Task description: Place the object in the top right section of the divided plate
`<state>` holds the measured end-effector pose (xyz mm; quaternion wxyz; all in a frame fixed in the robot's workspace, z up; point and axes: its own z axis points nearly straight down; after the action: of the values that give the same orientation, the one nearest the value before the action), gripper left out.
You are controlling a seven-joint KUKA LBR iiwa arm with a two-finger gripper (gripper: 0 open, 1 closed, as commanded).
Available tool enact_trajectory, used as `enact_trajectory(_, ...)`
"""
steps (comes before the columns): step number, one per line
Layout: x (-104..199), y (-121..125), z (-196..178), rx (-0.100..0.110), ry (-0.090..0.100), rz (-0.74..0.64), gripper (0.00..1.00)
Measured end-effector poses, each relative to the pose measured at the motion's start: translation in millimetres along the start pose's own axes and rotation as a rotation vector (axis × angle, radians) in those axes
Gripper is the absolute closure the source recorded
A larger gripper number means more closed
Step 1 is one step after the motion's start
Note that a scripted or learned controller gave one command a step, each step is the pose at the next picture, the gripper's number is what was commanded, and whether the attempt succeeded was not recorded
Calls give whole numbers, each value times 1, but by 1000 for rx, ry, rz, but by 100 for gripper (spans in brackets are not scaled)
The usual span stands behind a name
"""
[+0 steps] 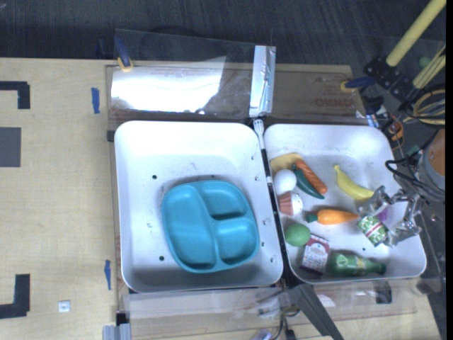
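Observation:
The blue divided plate lies in the left bin, with one large section on its left and two smaller ones on its right. Its top right section holds nothing. My gripper is low over the right side of the right bin, reaching in from the right. A small green and white packet sits right at the gripper's tip; I cannot make out whether it is held. A yellow banana lies just up-left of the gripper, and an orange carrot just to its left.
The right bin also holds a white egg, a second carrot beside a dark green pepper, a green lime, a green bottle and a small sliced piece. Cables and a yellow pole stand at the far right.

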<state>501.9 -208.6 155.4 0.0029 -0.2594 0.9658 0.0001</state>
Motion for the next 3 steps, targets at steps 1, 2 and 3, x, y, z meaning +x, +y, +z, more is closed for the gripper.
enact_trajectory(1, 15, -2, 32, -8, 5, -230, 100)
enact_trajectory(2, 15, -3, 31, -7, 4, -230, 0)
enact_trajectory(3, 13, -3, 23, -7, 0, -222, 100)
